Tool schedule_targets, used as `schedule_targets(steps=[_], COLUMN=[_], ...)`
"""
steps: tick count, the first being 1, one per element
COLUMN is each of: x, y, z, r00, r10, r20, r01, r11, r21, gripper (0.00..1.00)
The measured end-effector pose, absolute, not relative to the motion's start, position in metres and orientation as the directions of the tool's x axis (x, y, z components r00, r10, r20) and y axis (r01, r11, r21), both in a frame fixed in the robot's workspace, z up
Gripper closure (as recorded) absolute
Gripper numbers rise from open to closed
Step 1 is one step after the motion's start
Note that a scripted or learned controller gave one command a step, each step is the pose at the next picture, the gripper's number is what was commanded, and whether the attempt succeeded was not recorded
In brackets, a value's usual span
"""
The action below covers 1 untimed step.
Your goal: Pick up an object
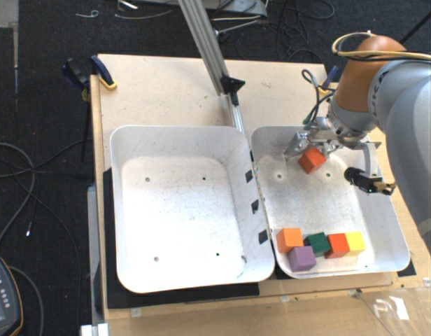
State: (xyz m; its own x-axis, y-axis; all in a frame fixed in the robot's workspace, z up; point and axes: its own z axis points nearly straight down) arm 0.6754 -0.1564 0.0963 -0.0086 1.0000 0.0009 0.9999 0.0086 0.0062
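An orange-red block sits tilted in the far part of the right bin, directly under the gripper. The gripper's metal fingers appear to close around the top of this block, so the block looks held between them, though the exact contact is hard to make out at this size. Whether the block is lifted clear of the bin floor or resting on it cannot be told.

The gripper hangs from the grey arm, which enters from the right and carries an orange band above the wrist. Cables loop around the wrist.

Along the near edge of the same bin lies a cluster of five blocks, close together: an orange block, a purple block just in front of it, then a green block, a red-orange block and a yellow block in a row toward the right.

The left bin sits beside the right one, their edges meeting in the middle. Both rest on a pale wooden worktop. A slanted metal rail rises from the worktop's far side, between the bins.
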Motion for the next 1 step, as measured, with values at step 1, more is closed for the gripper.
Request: schedule_targets(steps=[1], x=[0.6731], y=[-0.1614], z=[0.0958], r00=[-0.003], r10=[1.000], r20=[-0.001], r01=[1.000], r11=[0.003], r21=[0.002], gripper=[0.00])
